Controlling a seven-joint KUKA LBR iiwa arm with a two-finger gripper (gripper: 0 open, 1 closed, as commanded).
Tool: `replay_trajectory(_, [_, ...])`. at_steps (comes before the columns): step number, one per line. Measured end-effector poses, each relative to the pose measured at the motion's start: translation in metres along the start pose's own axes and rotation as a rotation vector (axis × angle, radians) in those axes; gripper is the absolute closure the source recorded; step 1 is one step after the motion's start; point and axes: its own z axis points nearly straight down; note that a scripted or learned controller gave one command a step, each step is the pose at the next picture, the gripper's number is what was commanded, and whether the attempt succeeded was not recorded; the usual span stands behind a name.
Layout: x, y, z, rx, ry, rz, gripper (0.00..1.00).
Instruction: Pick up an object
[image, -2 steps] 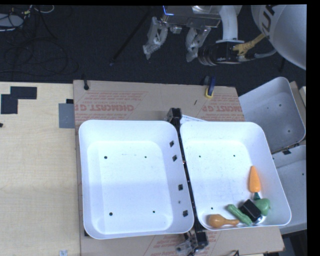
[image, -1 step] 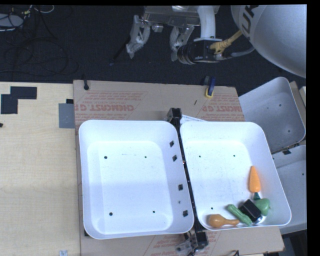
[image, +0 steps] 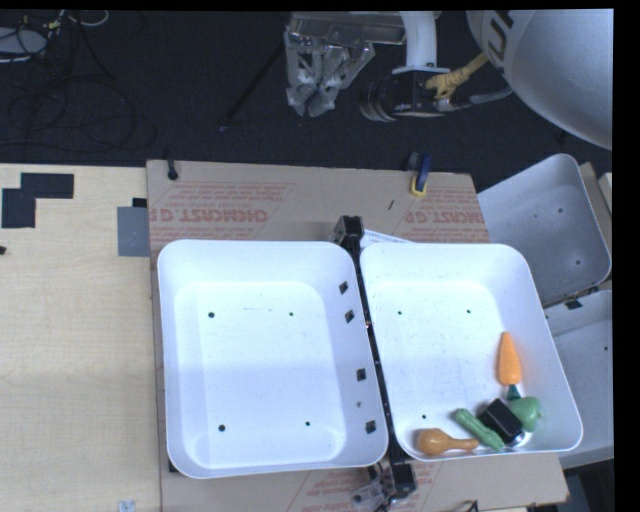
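Gripper (image: 318, 92) hangs at 12 o'clock, high above the bench and well back from both bins, nothing between its fingers; fingers look spread a little, pointing down.

All candidates sit in the right bin (image: 450, 262), crowded into its 5 o'clock corner. Left bin (image: 250, 262) has nothing to take.

- Orange carrot (image: 509, 359): off on its own at 3–4 o'clock along the right wall, just up from the pile. Looks like a light, stiff plastic toy, smooth and tapered, so likely slippery. Best target. Close across the thick middle, fingers crosswise to its long axis; wall is close on one side, so clearance is tight.
- Black block (image: 500, 421): lies over the green piece (image: 478, 427), touching the green round toy (image: 526, 410). Flat faces would grip well, but neighbours are in the way.
- Orange gourd shape (image: 446, 441): against the near wall at 6 o'clock, touching the green piece. Rounded bulb likely to squirt out; narrow neck is the better hold.

Everything looks light and not fragile.
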Motion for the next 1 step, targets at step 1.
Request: replay_trajectory(1, [-0.0387,-0.0001,0.0098,0.001,-0.001,0.009,1.0])
